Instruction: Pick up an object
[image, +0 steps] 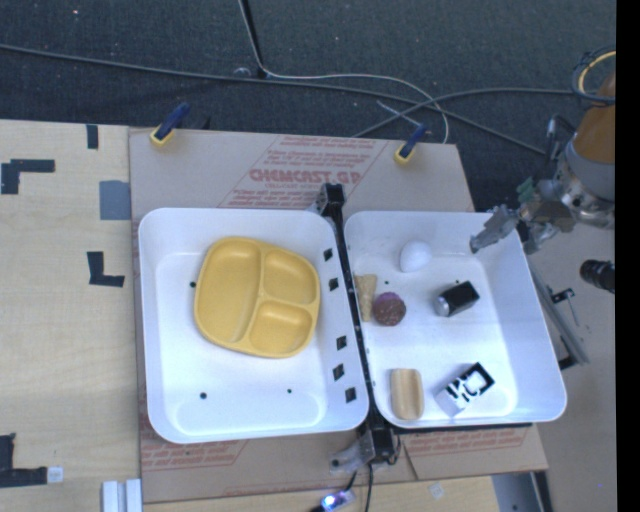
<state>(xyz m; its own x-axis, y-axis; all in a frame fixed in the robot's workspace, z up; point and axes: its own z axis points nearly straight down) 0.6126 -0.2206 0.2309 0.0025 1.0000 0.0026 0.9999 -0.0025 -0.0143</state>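
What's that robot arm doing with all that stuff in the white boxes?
The robot's gripper is up by the top right corner of the right bin, holding nothing. It's meant to pick something up. Waiting in that bin are a white ball, a brownish-purple ball, a small black block and a tan piece. The left bin holds a yellow divided plate.

Two white bins (160, 330), one yellow divided plate (257, 297), six small objects (388, 308) in the right bin, two clamps (170, 122).
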